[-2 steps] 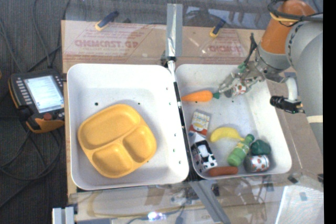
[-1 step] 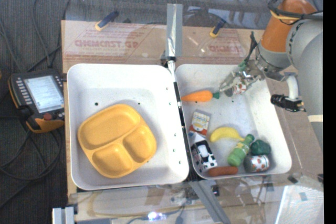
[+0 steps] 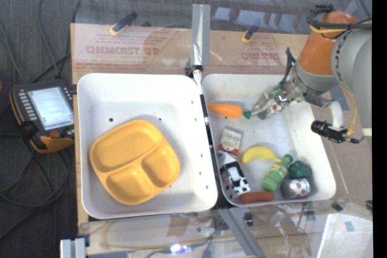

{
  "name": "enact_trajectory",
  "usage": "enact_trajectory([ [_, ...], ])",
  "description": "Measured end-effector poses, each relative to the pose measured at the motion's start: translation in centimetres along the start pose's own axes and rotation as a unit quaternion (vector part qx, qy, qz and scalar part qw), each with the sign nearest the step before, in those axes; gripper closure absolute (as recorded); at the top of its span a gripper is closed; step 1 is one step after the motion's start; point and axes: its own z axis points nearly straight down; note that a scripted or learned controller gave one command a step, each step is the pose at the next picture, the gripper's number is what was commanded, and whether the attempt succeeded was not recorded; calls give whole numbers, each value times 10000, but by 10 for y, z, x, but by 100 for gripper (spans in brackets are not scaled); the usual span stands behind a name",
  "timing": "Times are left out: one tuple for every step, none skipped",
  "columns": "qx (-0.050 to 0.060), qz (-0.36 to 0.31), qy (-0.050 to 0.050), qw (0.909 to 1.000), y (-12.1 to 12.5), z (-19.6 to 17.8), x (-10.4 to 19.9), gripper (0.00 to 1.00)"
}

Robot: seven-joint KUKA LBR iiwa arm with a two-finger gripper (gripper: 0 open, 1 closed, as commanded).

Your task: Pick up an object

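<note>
Claw [image 3: 266, 107] low in right white bin [image 3: 314, 148], upper middle of frame, just right of orange plastic carrot [image 3: 225, 110]. Cannot tell how claw stands. Nothing seen held. Yellow toy banana [image 3: 260, 154] and green bottle [image 3: 275, 174] lie lower, apart from claw. Best: centre over carrot, go straight down, squeeze gently.
</note>
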Motion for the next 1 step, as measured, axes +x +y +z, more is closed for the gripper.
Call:
enact_trajectory([
  [119,357,70,9993,23,-83,33,100],
])
